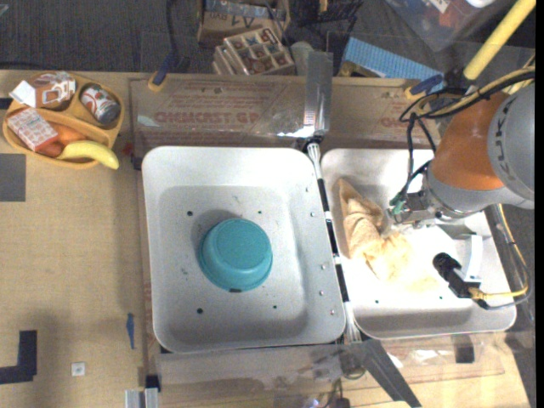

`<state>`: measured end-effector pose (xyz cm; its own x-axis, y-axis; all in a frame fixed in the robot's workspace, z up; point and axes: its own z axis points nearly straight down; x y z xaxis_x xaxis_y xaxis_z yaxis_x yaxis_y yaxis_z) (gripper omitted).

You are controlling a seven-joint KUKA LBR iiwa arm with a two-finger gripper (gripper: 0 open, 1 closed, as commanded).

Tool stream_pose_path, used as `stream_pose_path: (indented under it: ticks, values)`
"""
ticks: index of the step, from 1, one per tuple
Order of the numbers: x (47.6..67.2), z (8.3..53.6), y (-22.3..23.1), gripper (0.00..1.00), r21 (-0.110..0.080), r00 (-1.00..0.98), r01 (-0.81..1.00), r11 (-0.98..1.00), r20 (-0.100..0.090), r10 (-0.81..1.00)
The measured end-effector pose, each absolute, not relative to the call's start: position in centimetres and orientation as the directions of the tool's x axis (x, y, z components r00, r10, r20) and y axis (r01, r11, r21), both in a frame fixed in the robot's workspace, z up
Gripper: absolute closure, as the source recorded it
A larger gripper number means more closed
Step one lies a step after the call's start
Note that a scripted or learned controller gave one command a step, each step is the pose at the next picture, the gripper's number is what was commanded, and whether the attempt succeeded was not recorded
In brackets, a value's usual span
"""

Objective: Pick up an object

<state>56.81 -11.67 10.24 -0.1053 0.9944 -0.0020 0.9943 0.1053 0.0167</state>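
Overhead, the gripper [401, 213] hangs low in the right bin [493, 317], touching a crumpled tan cloth [367, 228] by its left wall; whether it grips cannot be told. Nothing looks lifted yet. A teal bowl [237, 254] sits mid left bin [170, 177].

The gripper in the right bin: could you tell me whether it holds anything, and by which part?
It cannot be told: the gripper sits against the tan crumpled cloth, with no part seen between its fingers.
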Motion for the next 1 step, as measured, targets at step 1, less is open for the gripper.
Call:
stream_pose_path:
  ticks: [1]
  values:
    - [56.80,10.23,-11.69,0.00,0.016,-0.105,0.994,0.105,-0.002,0.994]
